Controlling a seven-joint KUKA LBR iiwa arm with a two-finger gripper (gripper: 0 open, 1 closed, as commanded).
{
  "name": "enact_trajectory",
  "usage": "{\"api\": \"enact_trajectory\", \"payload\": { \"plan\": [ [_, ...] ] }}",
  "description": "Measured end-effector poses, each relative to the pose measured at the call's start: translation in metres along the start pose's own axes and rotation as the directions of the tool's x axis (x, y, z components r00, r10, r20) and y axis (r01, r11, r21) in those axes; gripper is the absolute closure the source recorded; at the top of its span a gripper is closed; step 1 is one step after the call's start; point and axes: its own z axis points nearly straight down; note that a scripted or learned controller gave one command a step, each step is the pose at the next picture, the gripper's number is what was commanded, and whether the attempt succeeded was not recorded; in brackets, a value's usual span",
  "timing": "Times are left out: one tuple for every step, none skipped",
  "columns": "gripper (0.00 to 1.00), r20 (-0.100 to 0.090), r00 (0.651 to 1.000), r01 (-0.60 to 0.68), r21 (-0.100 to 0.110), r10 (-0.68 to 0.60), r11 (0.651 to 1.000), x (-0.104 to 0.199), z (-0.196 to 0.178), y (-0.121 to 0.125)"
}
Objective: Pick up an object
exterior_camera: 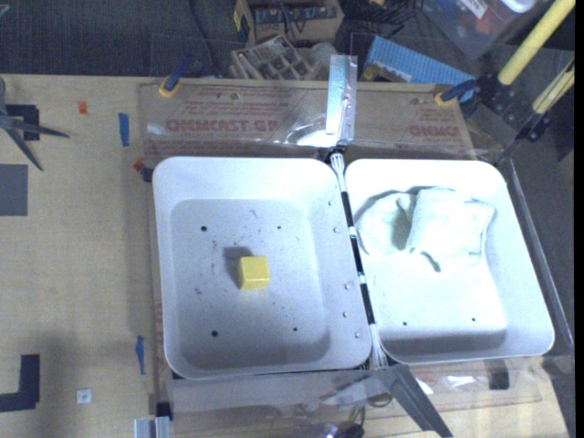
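A small yellow block (254,272) lies near the middle of the left white bin (182,190). A crumpled white cloth (429,226) lies in the upper part of the right white bin (520,318).
The two bins meet along a black seam (356,263). A clear plastic sheet with red lettering (228,126) lies behind them, held by clamps. Blue tape marks (123,128) and black pieces (26,381) sit on the wooden bench at left. A yellow pole (538,30) crosses the upper right.
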Motion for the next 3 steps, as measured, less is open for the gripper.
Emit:
{"api": "enact_trajectory", "payload": {
  "plan": [
    [0.0,0.001,1.0,-0.021,0.001,0.021,1.0,0.0,0.02,0.0],
    [0.0,0.0,1.0,0.006,0.001,-0.006,1.0,0.0,0.038,0.0],
    [0.0,-0.001,1.0,-0.01,0.001,0.01,1.0,-0.001,0.115,0.001]
  ]
}}
